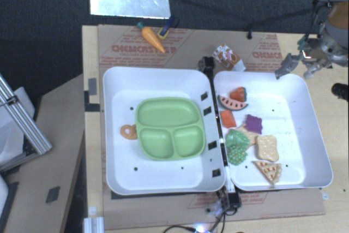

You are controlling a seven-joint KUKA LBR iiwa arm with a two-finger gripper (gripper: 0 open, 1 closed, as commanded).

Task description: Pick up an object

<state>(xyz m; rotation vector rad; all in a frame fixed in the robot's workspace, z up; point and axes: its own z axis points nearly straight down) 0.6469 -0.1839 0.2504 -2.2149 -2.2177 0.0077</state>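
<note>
My gripper (pixel 299 67) hovers over the back right corner of the right bin (pixel 305 117), open, with nothing between its fingers. Toy foods lie in the left half of that bin, well left of and nearer than the gripper. They are a watermelon slice (pixel 233 102), a red piece (pixel 239 93), an orange block (pixel 227 118), a purple piece (pixel 253 124), green grapes (pixel 236 146), a toast slice (pixel 266 148) and a pizza wedge (pixel 268 171).
The left bin (pixel 117 90) holds a green divided plate (pixel 170 128) and a small pretzel (pixel 128 132). Behind the bins on the cardboard lie a toy carrot (pixel 152 39) and a wrapped snack (pixel 226 56). A divider with black clips (pixel 214 117) separates the bins.
</note>
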